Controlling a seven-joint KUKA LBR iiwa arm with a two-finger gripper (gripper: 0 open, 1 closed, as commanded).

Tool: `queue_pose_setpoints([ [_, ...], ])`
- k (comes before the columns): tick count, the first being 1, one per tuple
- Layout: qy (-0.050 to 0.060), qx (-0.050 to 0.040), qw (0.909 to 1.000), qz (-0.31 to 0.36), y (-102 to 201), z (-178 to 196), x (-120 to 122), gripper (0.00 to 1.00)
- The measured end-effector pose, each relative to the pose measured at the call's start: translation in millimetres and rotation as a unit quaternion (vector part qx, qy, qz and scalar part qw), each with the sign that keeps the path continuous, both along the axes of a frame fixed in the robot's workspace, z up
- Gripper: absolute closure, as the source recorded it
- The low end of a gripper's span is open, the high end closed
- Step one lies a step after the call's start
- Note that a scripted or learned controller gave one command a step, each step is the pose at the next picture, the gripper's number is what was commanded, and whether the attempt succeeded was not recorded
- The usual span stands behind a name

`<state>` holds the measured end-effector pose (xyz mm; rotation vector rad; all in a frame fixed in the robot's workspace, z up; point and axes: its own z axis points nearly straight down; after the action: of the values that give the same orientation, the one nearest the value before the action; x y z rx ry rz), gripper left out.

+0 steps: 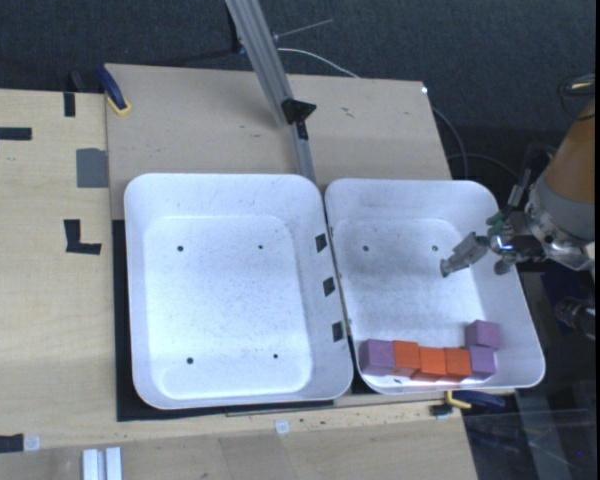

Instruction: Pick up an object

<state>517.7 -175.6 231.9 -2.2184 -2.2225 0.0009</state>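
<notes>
Right bin (400,208), near edge: row of purple and orange blocks (432,358), one purple block stacked at the right end. Gripper (470,255) above the bin's right side, nothing between its fingers; whether they are spread, cannot tell.

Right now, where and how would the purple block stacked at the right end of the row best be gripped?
Take the upper purple block from straight above, fingers on its left and right faces. It sits atop another purple block, so its sides look free, while the bin wall is close on the right, probably leaving little room. The gripper is above the bin's middle.
</notes>
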Motion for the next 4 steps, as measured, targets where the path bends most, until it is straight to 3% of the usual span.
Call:
queue_pose_setpoints([
  [1,0.004,0.0006,1.0,0.0,0,-94,13,0.0],
  [2,-0.002,-0.0001,1.0,0.001,33,-20,-7,0.0],
  [3,0.001,-0.0014,1.0,-0.001,-13,-144,48,0.0],
  [4,0.001,-0.0007,1.0,0.0,-12,-130,48,1.0],
])
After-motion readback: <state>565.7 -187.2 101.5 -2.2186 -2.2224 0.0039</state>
